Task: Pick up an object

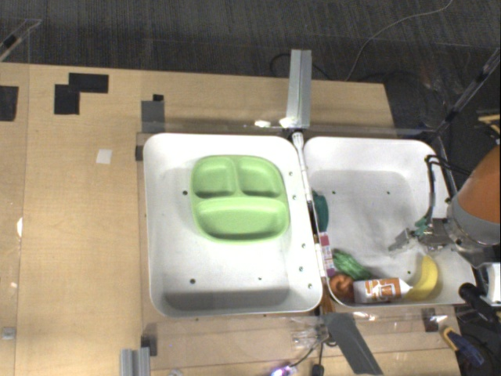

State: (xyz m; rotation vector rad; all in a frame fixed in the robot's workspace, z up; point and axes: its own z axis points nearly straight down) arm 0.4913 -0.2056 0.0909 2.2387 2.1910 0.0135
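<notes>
Tool [409, 239] is hovering low in the right bin [368, 163], approach step, nothing visibly between its fingers; can't tell how far they're spread. Banana [427, 279] is sitting just below the tool, white bottle [380, 290] next to it, leafy green item [351, 263] and teal thing [319, 208] further off toward the divider. Next: centre over the banana, descend. Wrist is cropping at the frame edge; fingertips are blurring together.
</notes>
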